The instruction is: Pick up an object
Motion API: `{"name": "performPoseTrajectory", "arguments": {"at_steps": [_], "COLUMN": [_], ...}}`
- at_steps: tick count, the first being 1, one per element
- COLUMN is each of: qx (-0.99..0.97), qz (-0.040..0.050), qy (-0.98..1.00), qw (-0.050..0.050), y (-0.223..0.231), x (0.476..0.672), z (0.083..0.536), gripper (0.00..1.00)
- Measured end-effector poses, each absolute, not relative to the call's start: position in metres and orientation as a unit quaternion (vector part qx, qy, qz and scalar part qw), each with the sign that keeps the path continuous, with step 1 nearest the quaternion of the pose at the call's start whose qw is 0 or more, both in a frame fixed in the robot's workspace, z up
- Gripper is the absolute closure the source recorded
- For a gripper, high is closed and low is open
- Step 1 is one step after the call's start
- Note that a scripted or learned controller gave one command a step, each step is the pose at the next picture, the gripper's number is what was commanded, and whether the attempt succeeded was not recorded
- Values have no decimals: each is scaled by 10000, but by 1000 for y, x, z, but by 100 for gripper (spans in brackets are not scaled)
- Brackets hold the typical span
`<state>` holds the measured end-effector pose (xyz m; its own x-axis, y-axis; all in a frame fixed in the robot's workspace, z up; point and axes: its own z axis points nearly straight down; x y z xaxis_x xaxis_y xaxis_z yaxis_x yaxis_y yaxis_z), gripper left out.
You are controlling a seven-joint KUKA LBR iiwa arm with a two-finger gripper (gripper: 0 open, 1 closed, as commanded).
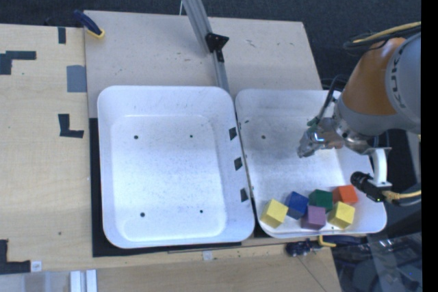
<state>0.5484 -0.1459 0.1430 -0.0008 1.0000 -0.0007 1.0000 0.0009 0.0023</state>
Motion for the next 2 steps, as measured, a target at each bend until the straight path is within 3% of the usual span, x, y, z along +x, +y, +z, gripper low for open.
{"name": "performPoseTrajectory", "arguments": {"at_steps": [1, 2], "qx": [7066, 7066], "qz": [14, 7], "qy": [7076, 7076], "qw": [25, 12], "y": [-146, -146], "x": [548, 549], "z": [206, 236], "gripper": [100, 100]}}
